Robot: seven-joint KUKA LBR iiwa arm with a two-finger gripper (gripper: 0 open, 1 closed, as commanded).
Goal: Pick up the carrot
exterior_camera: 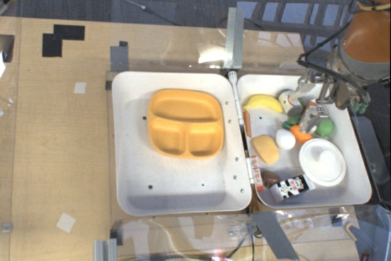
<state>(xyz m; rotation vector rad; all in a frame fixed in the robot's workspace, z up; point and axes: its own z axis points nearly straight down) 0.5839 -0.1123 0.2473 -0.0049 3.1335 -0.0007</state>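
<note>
1. Carrot [299, 133] lies in the right bin [360, 192], just up-left of the white bowl [322, 161], with the white egg [285, 140] touching its left end and a green ball [325, 127] close beside it.
2. My gripper [310, 121] hangs right over the carrot, since that is my target; how far it is open, I cannot tell.
3. Neighbours crowd the carrot, so I judge a clean grasp awkward.
4. Left of the bowl, the yellow tray [185, 123] sits in its own bin, away from my work.
</note>
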